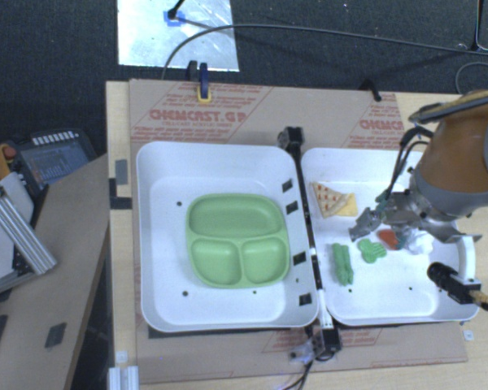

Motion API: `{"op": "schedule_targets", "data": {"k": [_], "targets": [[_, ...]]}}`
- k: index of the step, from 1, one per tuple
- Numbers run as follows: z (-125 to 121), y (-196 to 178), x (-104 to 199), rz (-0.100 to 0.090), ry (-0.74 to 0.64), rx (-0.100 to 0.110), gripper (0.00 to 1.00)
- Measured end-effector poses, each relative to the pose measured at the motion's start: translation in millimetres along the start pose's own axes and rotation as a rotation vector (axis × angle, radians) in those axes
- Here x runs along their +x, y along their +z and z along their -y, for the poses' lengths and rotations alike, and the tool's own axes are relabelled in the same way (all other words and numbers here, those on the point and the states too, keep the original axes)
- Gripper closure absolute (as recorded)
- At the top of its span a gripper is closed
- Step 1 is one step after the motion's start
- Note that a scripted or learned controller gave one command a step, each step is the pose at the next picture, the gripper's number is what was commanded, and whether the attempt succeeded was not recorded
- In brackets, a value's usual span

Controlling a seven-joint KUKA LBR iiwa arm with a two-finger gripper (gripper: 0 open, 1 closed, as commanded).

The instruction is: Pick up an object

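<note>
A brown cardboard sheet (228, 108) printed with red lettering is covering the bench, and 2 shallow white bins are sitting side by side on it. The grey arm (464, 157), with its orange band, is reaching in from the right and hanging over the right bin (390, 303).

The left bin (159, 218) is holding 1 pale green plate (236, 238) divided into 3 compartments: 1 long one at the far side and 2 smaller ones at the near side. The plate is lying flat near the middle of its bin.

The gripper (386, 222) is hovering low over the middle of the right bin, and from this angle it cannot be told whether it is open or closed, or whether it is touching anything.

5 small things are lying in the right bin. A toy pizza slice (333, 200) is resting near the far left corner, apart from the rest. A long green pod-shaped piece (342, 264) is lying close to the left wall, pointing toward the near edge. A lumpy green piece (372, 250) is sitting just beside it on the right. A small red piece (388, 238) is lying right under the gripper, touching or nearly touching the lumpy green piece. A small white piece (420, 244) is lying just to the right of the red one, partly under the wrist.
</note>
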State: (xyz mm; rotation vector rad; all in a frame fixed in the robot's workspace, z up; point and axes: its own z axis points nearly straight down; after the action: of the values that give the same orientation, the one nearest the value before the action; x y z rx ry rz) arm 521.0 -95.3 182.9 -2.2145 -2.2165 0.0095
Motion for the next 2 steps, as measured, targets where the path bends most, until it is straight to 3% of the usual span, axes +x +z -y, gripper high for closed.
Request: {"op": "schedule_targets", "data": {"k": [1,2], "targets": [[-2.8,-5.3,0.0,0.002,-0.002,-0.011,0.00],[-13.1,43.4,2.1,0.001,-0.001,-0.009,0.00]]}}
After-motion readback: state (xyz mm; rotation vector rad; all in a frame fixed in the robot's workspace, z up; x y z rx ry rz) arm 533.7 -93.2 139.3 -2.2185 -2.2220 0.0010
